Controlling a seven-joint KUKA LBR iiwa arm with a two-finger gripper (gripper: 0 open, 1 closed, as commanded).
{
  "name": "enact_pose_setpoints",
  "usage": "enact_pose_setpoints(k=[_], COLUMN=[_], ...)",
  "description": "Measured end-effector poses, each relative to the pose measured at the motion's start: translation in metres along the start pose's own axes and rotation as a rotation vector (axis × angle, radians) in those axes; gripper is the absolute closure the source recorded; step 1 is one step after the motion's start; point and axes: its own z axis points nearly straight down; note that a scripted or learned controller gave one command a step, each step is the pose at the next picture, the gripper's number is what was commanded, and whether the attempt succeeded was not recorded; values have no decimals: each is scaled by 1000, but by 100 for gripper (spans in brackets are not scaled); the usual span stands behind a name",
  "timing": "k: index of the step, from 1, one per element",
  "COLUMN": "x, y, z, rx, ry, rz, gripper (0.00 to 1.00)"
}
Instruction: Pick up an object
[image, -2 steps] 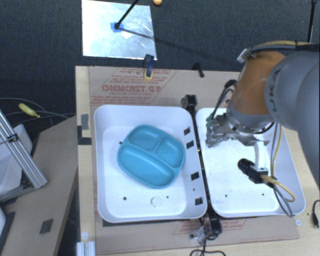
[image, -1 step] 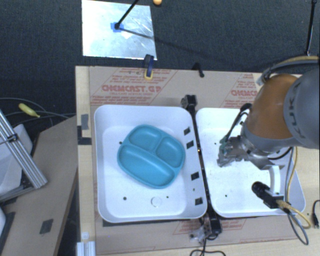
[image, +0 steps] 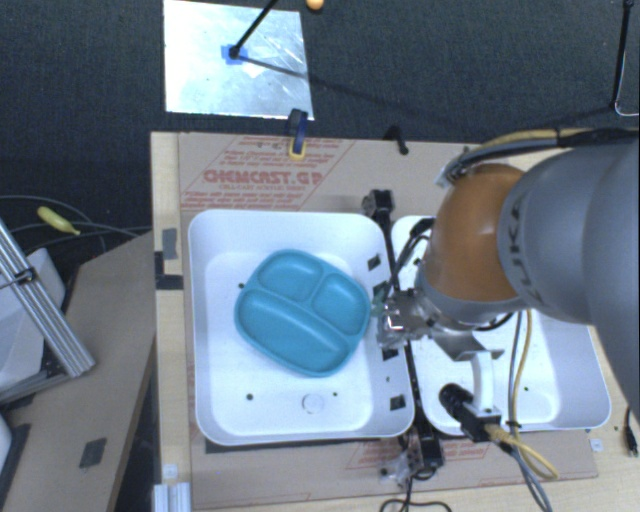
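Right now my gripper (image: 392, 322) hangs over the left bin's (image: 215, 250) right edge, jaw state unclear; I'd centre on the plate's (image: 300, 310) rim.

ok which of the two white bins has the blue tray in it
The left bin, the one farther from the arm's base. The blue divided tray lies flat in its middle. The right bin sits under the grey and orange arm.
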Motion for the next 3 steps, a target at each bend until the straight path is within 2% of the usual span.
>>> enact_pose_setpoints(k=[1,2,3], x=[54,13,70], y=[11,2,2], z=[-79,-122,-128], rx=[-9,-6,-3], ry=[0,-3,-2], rz=[2,13,4], gripper=[100,100,100])
